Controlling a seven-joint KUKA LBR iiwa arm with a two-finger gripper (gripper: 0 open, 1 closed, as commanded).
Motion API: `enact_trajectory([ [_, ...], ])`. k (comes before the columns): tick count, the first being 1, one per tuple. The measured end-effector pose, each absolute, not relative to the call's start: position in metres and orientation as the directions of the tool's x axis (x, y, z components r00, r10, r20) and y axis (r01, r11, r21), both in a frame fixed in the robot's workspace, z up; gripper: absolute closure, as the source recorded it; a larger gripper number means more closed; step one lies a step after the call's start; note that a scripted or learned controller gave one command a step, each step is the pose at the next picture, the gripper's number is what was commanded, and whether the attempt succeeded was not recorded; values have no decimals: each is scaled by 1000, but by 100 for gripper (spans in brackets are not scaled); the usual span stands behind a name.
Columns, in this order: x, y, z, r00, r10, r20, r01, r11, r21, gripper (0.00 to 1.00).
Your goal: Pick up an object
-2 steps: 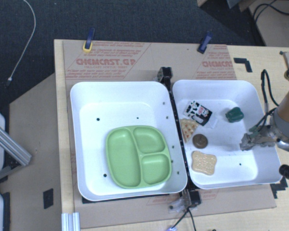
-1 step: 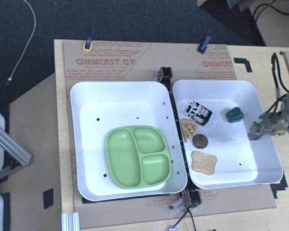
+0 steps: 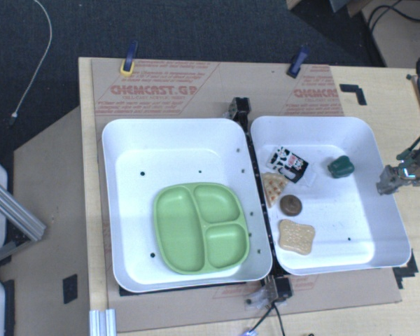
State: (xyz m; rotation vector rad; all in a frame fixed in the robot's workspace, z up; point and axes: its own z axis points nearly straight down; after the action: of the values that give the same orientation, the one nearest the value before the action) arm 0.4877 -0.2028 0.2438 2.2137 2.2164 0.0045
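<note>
Approach step, by my reading: nothing is lifted yet. My gripper (image 3: 395, 176) sits at the right rim of the right bin (image 3: 378, 135), over its edge and not over the items. At this size and blur I cannot tell how far open it is. I see nothing in its hold.

Candidates, all in the right bin:
- green block (image 3: 341, 166), small, dark green, rounded corners, alone on bare floor near the back right. Closest to me.
- black-and-white packet (image 3: 288, 163), flat, lying askew near the back left.
- pale cracker (image 3: 273, 186), just beside the packet, against the left wall.
- brown disc (image 3: 290, 205), round, low, just beside the cracker.
- tan slice (image 3: 296, 236), flat, toast-like, near the front left.

The left bin (image 3: 126, 145) bears a green divided plate (image 3: 199, 226), well apart from me.

Judgement: the green block is the sensible target. It stands clear of its neighbours, so a closing grip should meet nothing else, and it looks thick enough to pinch. The flat items look harder to get under.

Next move calls for travel left into the bin, centring above the block, then a straight descent before closing. Risk: the block is small, and an off-centre close could nudge it aside.
</note>
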Motion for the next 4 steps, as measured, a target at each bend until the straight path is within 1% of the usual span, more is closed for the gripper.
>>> enact_trajectory([
  [1, 489, -203, 249, -1, 1000, -2, 1000, 1, 4, 100],
  [2, 505, -149, 236, -7, 1000, 3, 1000, 7, -1, 100],
  [3, 517, -96, 244, -1, 1000, 0, 1000, 1, 3, 100],
  [4, 533, -35, 237, -7, 1000, 1, 1000, 7, 2, 100],
])
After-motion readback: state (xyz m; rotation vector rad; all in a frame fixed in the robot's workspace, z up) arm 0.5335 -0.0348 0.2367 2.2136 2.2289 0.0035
